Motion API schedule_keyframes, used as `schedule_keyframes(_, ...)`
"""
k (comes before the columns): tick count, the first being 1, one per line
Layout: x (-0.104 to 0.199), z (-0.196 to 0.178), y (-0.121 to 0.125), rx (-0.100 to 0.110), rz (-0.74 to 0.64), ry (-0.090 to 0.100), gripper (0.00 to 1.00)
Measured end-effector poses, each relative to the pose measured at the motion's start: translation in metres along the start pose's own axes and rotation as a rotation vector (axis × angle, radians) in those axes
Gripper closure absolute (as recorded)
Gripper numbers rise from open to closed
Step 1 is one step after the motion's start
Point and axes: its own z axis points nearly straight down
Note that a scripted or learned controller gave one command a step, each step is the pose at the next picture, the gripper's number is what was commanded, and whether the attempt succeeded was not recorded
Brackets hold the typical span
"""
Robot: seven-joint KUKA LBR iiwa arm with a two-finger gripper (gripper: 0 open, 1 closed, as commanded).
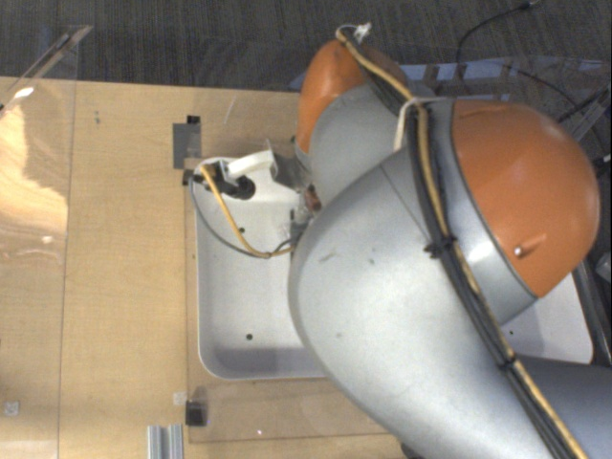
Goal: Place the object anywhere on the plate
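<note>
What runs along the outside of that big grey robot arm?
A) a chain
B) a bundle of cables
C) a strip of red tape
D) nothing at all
B: a dark and yellowish cable bundle runs down the grey arm past the orange band, and a yellow cable loops over the white bin.

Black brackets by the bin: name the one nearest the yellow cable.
The upper bracket, at the bin's top corner by the cable; the lower bracket lies apart.
</note>
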Motion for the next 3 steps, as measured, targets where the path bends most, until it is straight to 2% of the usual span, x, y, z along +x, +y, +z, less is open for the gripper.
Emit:
schedule_keyframes(1, 0.007, -0.108, -0.039, -0.001, -0.179, 0.002, 1.00)
schedule_keyframes(2, 0.032, -0.025, -0.073, -0.001, -0.048, 0.000, 1.00)
schedule_keyframes(3, 0.032, -0.026, -0.073, 0.000, -0.049, 0.002, 0.00)
